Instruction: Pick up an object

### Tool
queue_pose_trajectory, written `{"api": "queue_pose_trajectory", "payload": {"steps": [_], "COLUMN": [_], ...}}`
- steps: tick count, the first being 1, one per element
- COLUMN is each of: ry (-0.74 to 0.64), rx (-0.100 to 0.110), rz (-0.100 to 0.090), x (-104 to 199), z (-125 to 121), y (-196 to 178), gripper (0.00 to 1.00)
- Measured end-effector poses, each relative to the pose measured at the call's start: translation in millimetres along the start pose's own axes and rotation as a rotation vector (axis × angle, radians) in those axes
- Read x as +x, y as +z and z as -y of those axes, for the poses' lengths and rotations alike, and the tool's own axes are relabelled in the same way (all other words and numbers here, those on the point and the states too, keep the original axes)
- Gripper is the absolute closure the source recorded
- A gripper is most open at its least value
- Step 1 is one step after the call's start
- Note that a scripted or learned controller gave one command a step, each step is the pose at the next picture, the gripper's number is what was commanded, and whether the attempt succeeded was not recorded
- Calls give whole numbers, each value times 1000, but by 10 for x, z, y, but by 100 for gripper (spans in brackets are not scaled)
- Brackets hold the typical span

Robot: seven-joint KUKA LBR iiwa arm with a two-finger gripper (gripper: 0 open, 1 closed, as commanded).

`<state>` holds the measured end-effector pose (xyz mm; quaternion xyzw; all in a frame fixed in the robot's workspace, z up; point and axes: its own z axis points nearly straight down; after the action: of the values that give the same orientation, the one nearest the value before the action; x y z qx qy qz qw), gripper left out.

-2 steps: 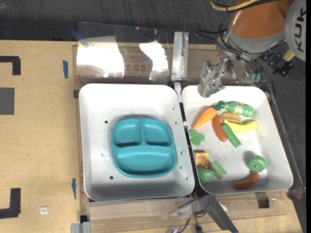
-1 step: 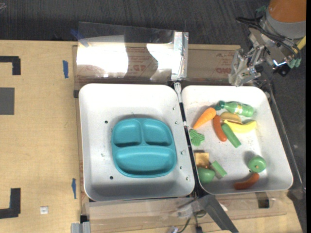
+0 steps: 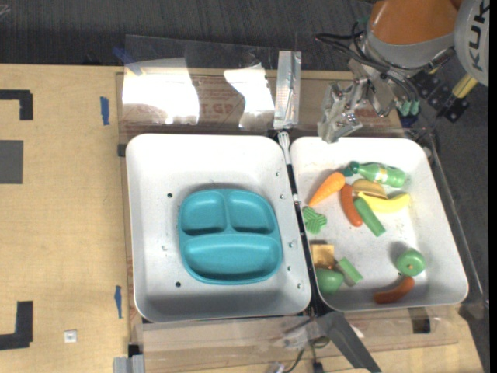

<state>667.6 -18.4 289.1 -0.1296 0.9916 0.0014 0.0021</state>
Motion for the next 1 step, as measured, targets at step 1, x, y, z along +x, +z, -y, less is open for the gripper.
{"api": "queue_pose_trajectory", "payload": {"steps": [1], "ry": [-96], "rx": [2], "rz": [-2], "x": [218], "z": [371], "y": [448], "gripper": [100]}}
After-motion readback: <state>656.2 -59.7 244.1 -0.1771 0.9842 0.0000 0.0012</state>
